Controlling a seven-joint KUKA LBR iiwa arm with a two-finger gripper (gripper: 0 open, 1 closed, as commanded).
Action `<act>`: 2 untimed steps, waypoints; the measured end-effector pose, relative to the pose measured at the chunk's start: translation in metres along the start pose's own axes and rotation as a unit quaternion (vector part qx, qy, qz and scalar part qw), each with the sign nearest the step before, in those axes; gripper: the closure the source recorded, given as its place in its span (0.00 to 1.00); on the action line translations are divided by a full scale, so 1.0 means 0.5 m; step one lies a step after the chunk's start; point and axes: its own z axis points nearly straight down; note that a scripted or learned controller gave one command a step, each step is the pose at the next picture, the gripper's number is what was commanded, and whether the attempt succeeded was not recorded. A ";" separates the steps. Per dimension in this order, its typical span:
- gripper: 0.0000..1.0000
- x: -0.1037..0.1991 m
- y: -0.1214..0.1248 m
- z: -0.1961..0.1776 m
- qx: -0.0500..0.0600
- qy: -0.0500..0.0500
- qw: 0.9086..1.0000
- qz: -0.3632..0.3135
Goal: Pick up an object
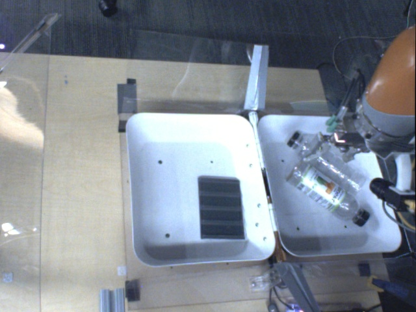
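Observation:
A clear plastic bottle (325, 187) with an orange-and-green label and a black cap lies slantwise in the right bin (292, 233). A second clear bottle (307, 145) with a black cap lies just above it, toward the bin's back. My gripper (339, 135) hangs over the back of the right bin, right beside that upper bottle, under the orange band (396, 64). Whether it touches either bottle I cannot tell. A black ribbed rectangular block (221, 207) lies flat in the left bin (149, 174).
The two bins meet along a shared rim at mid-view (263, 181). A grey metal strip (257, 77) stands behind that join. Cables and black parts (393, 197) crowd the right bin's right side. Light wooden bench (65, 174) spreads to the left.

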 end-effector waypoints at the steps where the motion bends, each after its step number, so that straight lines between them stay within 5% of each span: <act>1: 0.00 -0.086 0.060 0.218 -0.001 0.000 1.000 0.016; 2: 0.00 -0.081 0.064 0.279 -0.011 0.003 0.999 -0.037</act>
